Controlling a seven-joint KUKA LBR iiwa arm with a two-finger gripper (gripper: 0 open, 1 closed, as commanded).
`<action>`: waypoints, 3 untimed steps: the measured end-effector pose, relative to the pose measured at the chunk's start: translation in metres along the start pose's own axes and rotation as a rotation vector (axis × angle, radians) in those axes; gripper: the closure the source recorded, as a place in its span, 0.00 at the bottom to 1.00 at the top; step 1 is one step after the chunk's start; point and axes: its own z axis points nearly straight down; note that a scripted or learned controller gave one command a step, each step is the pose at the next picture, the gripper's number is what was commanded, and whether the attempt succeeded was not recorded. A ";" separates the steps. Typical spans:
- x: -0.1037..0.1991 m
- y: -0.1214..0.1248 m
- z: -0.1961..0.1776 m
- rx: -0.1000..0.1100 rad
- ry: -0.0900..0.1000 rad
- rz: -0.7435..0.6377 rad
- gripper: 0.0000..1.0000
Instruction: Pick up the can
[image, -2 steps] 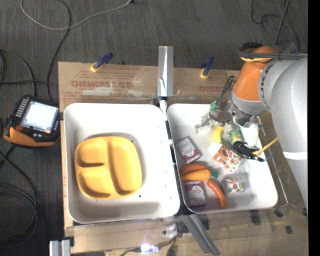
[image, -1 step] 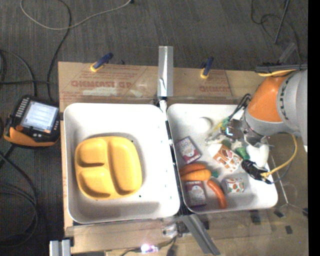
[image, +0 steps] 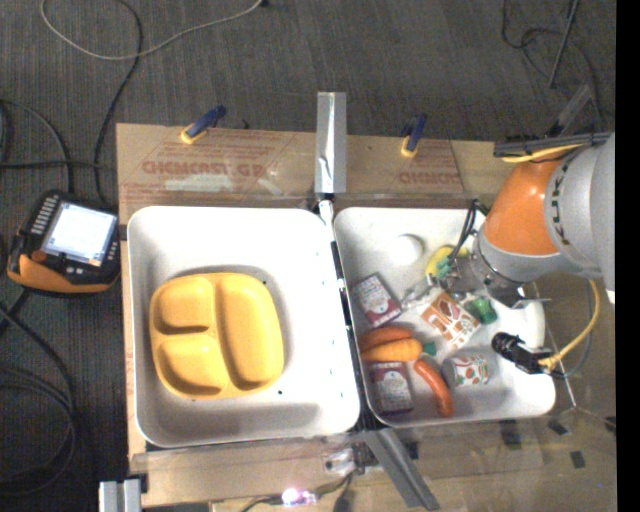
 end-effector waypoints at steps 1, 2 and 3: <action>-0.061 -0.070 -0.045 0.009 0.002 -0.118 0.00; -0.054 -0.001 -0.003 0.001 0.000 -0.254 0.00; -0.055 -0.076 -0.001 -0.021 0.002 -0.182 0.00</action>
